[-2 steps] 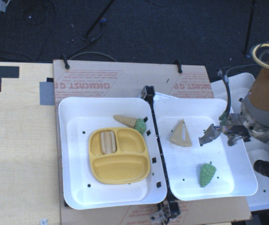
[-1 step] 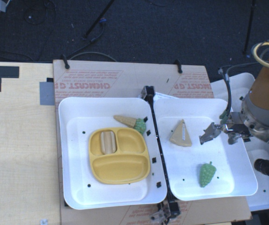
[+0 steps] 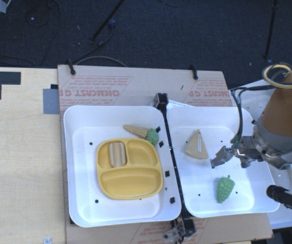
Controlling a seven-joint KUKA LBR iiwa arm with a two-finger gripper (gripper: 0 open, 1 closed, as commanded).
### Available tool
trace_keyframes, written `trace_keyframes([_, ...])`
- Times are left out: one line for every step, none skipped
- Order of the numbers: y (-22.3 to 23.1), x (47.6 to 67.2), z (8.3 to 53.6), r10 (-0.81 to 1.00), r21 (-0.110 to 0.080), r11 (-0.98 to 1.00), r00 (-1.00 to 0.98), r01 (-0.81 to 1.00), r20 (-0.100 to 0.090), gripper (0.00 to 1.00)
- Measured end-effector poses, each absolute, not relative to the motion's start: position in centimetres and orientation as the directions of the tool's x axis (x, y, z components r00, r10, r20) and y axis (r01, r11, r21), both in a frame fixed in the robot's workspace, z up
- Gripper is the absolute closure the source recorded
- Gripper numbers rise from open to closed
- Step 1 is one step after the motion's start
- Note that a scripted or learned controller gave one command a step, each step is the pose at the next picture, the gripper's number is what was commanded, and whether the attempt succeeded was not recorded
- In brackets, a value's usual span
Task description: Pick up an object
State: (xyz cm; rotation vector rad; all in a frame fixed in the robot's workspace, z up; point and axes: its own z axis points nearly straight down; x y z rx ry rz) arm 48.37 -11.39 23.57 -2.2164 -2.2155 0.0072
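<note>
My gripper (image 3: 232, 159) hangs over the right white bin (image 3: 207, 207), near its right side. The fingers (image 3: 219, 159) stand apart and open, with nothing between them. A tan wedge-shaped piece (image 3: 197, 146) lies on the bin floor just left of the gripper. A green bunch of grapes (image 3: 225, 188) lies below the gripper in the view, apart from it. In the left bin (image 3: 80, 187), a yellow divided plate (image 3: 130, 181) holds a tan bun-like piece (image 3: 117, 154). A tan cone with a green end (image 3: 142, 132) lies at the plate's upper right.
A black divider bar (image 3: 170, 156) runs between the two bins. The bins rest on a cardboard sheet (image 3: 110, 88). The arm's grey and orange body (image 3: 281, 116) stands over the right bin's right rim. A light wooden bench top (image 3: 19, 161) spreads to the left.
</note>
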Motion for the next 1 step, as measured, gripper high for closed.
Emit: trace_keyframes([-11.25,48.0,19.19,1.0,-0.009,0.0,0.0,1.0,0.003,0.0])
